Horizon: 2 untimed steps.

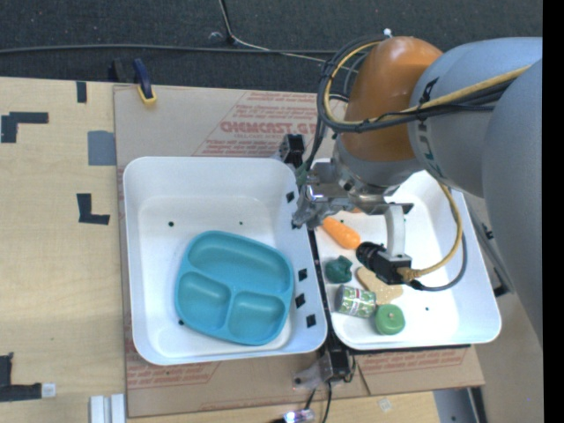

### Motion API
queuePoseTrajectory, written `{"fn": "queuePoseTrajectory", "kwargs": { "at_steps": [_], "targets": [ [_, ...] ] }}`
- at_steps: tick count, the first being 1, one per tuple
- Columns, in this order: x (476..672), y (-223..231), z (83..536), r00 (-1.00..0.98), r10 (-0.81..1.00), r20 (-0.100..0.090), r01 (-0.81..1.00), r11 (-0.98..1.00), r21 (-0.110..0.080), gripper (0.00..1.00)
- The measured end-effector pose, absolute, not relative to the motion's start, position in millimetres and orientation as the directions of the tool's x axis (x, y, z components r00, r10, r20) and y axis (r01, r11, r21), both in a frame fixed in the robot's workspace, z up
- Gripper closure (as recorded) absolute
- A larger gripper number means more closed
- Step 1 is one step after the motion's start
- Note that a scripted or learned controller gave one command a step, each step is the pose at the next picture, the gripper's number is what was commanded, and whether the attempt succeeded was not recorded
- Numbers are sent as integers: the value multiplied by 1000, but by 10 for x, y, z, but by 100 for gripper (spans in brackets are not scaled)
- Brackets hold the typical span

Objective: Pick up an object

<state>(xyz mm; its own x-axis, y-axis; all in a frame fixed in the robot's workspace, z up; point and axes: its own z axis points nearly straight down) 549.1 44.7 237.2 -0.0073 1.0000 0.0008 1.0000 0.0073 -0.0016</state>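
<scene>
The gripper [333,208] hangs low over the near-left corner of the right bin [480,320], just above an orange carrot-like piece [342,233]. Whether it is spread or pressed together I cannot tell, since the wrist and its orange band [388,95] hide most of it; nothing is seen pinched in it. Below the carrot lie a dark green lump [338,270], a small can [358,302], a tan block [381,285] and a green round piece [389,321], all resting on the bin floor. The left bin [145,201] holds a blue divided tray [234,285]. By my judgement the pick is not yet made: the grasp and the lift remain.
</scene>
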Motion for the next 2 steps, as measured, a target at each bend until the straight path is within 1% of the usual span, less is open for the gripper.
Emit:
{"fn": "queuePoseTrajectory", "kwargs": {
  "at_steps": [1, 2],
  "targets": [
    [5440, 976, 2207, -6, 1000, 0, 1000, 6, -4, 100],
    [5444, 951, 2215, -3, 1000, -1, 1000, 3, -3, 0]
  ]
}}
